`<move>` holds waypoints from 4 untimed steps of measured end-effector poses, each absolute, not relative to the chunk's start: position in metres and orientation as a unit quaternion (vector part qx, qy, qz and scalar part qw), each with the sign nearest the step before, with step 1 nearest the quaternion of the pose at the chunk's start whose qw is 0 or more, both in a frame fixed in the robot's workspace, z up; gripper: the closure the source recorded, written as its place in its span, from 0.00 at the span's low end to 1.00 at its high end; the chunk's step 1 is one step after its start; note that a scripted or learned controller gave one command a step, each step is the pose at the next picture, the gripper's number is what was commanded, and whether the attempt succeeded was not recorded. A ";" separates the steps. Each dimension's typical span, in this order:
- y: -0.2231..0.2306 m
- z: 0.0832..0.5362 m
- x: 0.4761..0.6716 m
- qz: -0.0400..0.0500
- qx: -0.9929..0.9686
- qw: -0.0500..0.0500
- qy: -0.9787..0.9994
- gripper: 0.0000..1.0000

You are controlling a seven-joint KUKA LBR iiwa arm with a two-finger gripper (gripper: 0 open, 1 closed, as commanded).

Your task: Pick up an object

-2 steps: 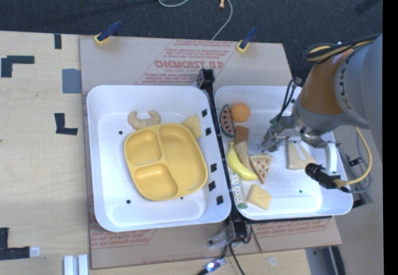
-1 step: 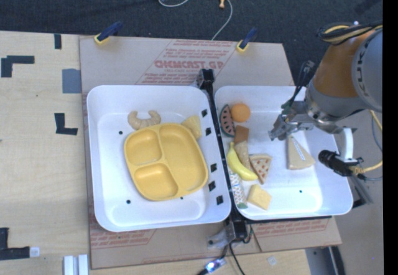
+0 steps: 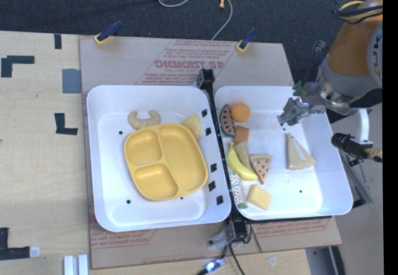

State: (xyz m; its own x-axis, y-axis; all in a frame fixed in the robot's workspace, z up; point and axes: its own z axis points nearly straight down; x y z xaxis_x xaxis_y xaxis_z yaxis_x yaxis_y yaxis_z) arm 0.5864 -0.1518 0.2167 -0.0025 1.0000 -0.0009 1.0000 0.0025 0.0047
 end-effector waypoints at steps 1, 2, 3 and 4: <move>-0.151 0.225 0.587 0.000 0.706 0.000 0.708 1.00; -0.102 0.233 0.598 0.000 0.705 -0.001 0.709 1.00; -0.075 0.233 0.605 0.000 0.705 -0.001 0.709 1.00; -0.069 0.233 0.605 0.000 0.707 0.000 0.708 1.00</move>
